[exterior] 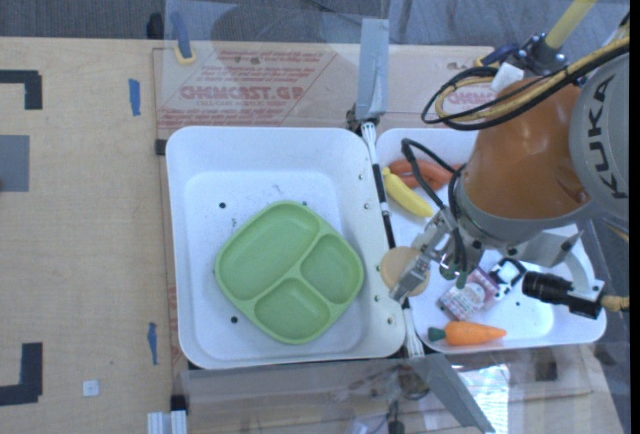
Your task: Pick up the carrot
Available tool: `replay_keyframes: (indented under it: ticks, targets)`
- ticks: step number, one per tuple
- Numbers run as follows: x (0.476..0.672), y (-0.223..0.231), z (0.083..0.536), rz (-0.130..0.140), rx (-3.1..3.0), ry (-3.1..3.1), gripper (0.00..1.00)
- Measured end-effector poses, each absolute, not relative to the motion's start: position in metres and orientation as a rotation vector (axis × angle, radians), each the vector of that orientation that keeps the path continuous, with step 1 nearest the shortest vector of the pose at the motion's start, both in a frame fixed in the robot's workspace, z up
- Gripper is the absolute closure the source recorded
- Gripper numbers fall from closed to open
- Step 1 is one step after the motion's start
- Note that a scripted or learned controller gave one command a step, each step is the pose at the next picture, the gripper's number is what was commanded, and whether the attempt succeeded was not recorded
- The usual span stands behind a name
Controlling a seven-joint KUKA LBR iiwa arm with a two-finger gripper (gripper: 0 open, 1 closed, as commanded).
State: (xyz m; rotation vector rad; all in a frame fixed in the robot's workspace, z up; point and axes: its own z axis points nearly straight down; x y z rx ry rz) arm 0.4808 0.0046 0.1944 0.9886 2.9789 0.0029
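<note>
At the near edge of the right bin lies the carrot, orange, green stub pointing left, flat on the bin floor, nothing gripping it. Just behind it, a small crumpled packet with red-white print. Jaws hang above the left part of that bin, near the divide between bins, over a tan round disc; whether they're released or clenched, cannot tell, and nothing is seen between them. Carrot sits near but apart from them, toward the near-right. Orange band of the arm looms above. Farther back in the same bin: a yellow banana and a second orange-red piece behind it. Left bin holds a green three-compartment plate. Wooden worktop stretches left, blue tape bits on it.
</note>
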Motion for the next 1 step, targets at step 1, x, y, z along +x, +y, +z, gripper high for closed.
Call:
replay_keyframes:
  ticks: [1]
  targets:
    - [0.4796,0.0549,0.1845,0.001,0.68,3.067,1.0]
